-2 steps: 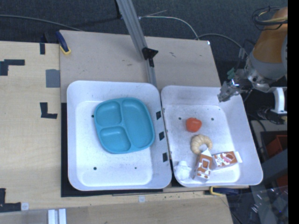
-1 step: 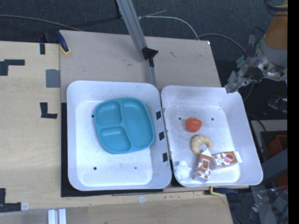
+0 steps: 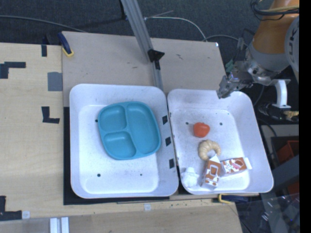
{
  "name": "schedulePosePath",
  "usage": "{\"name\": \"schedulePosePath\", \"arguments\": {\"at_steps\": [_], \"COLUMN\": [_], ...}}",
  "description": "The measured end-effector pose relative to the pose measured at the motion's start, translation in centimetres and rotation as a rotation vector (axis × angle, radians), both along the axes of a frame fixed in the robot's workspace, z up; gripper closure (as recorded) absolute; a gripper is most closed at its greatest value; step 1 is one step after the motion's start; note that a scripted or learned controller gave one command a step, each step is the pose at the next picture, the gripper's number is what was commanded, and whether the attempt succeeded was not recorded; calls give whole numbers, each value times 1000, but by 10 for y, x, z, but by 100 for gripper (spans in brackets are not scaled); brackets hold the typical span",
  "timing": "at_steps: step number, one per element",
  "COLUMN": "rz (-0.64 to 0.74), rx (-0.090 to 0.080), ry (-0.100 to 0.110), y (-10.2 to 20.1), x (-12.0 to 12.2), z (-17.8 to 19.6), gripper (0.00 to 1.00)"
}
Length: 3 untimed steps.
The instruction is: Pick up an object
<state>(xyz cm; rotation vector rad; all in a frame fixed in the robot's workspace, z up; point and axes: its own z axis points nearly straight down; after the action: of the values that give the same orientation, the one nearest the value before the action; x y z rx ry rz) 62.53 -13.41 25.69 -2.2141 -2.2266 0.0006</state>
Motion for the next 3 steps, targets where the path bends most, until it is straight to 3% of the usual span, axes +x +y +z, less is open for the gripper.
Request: {"name": "schedulePosePath", "arguments": {"at_steps": [3], "rz": [1], "rx": [0], "ry": [-1], "y": [155], "x": [20], "z": [-19], "gripper": [100]}}
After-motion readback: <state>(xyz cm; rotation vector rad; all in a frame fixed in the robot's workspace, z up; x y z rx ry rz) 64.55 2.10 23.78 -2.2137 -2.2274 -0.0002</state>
